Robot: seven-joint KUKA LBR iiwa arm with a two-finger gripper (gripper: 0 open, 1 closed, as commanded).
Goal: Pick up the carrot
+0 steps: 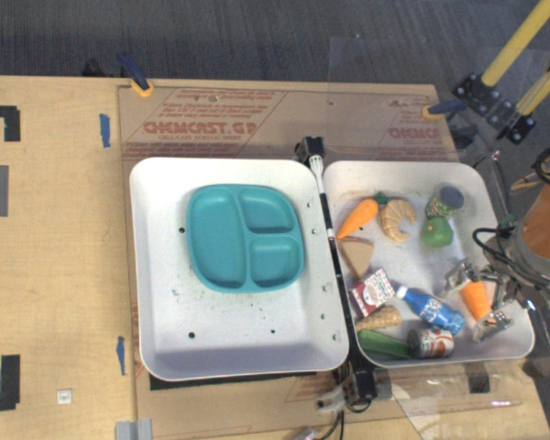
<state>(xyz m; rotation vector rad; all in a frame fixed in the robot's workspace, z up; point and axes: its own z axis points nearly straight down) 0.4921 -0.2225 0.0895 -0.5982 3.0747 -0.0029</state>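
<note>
A carrot with a green top lies tilted in the upper left of the right bin, next to a tan bread roll. My gripper is low over the right side of that bin, far from that carrot. A second, smaller orange tapered piece, carrot-like and without leaves, sits between its metal fingers, which close against it on both sides. The arm's orange band shows at the right edge.
The left bin holds a teal divided plate. The right bin also holds a green fruit, a tan wedge, a red-white packet, a blue bottle, a cucumber and a can.
</note>
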